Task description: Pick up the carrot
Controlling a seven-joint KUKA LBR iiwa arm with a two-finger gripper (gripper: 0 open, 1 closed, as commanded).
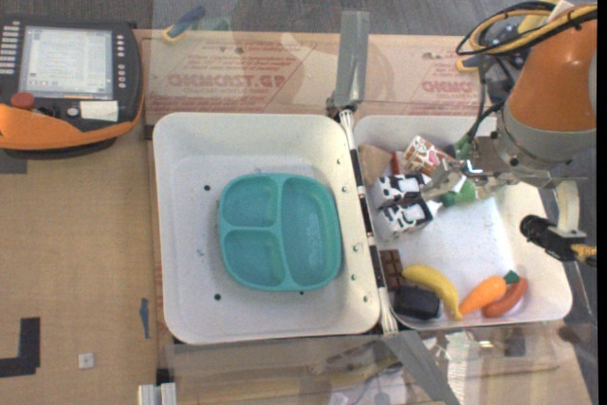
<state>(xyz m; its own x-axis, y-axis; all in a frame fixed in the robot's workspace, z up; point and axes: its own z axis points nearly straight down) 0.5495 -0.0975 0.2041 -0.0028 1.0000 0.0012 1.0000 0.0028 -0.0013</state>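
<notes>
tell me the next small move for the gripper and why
Probably shift the gripper toward the near edge of the right bin. It now sits over the black-and-white toys at that bin's far left, while the carrot lies apart from it near the front rim, just right of the banana.

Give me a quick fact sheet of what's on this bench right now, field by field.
left bin: holds a teal divided plate
right bin: carrot, banana, black-and-white carton, other small items
carrot: near the front edge, beside the banana
gripper: over the right bin's back part, well apart from the carrot
</notes>
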